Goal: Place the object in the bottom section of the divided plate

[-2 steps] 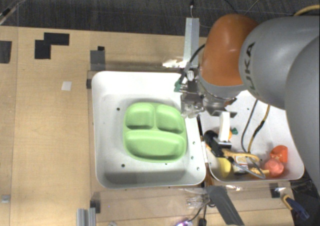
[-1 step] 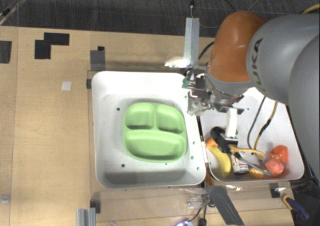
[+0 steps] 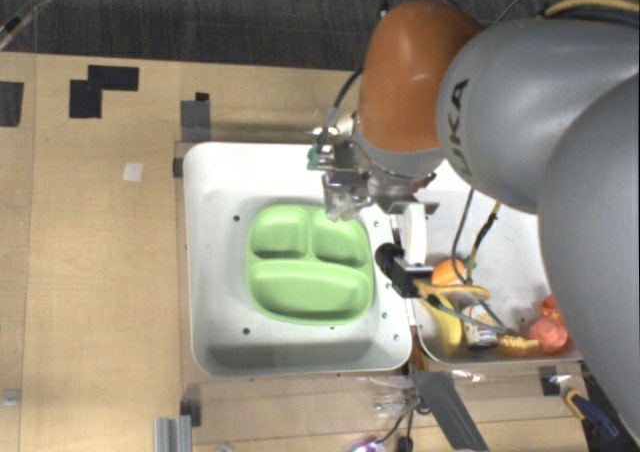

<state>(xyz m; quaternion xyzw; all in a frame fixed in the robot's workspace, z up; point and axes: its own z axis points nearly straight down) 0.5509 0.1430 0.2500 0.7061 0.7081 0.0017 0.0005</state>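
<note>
The wooden bench (image 3: 90,270) is bare on its left side apart from a few black patches (image 3: 102,88) near the far edge and a small pale square (image 3: 133,172) below them. Next comes the left bin (image 3: 205,240), white and shallow, and in it lies the green plate (image 3: 305,270), flat on the bin floor. The plate has two small sections at the top and one wide bottom section (image 3: 305,292) with nothing lying in it.

The gripper (image 3: 342,202) hangs over the top edge of the plate's upper right section, close to the surface. From this angle I cannot tell whether it is open or closed, or whether it has hold of anything. Above it rises the arm (image 3: 530,110), grey with a broad orange band (image 3: 410,70); it covers much of the right side. On the grey casing beside the band the letters "KA" (image 3: 457,105) can be read, running up the arm.

To the right sits the right bin (image 3: 505,250), touching the left bin along its side. Crowded in its lower corner are several small things: a banana (image 3: 443,325), an orange fruit (image 3: 446,271) just above it, a pale yellowish piece (image 3: 515,344) and a red-orange lump (image 3: 550,330) at the arm's edge. All of them lie well apart from the plate, with the bin walls between them and it.
</note>
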